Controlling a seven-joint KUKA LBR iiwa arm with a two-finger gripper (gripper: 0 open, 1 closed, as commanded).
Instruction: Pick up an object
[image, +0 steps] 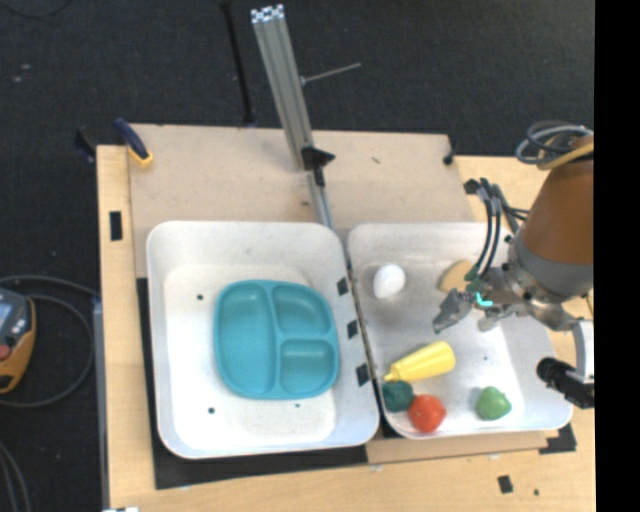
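Two bins sit on your counter (250, 180). The left bin (180, 270) holds a teal tray (275, 338). The right bin (400, 250) holds a white ball (388, 280), yellow corn (422, 362), a red piece (427, 412) and green ones. Your claw (462, 306) hangs spread and unladen just above the corn. Judged light, hard and slick plastic; grip the corn across its middle.

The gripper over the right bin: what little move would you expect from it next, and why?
Probably a short drop and shift toward the yellow toy. The gripper hangs above bare bin floor with nothing between its fingers, and that toy lies just below it in the view, nearer than the white ball.
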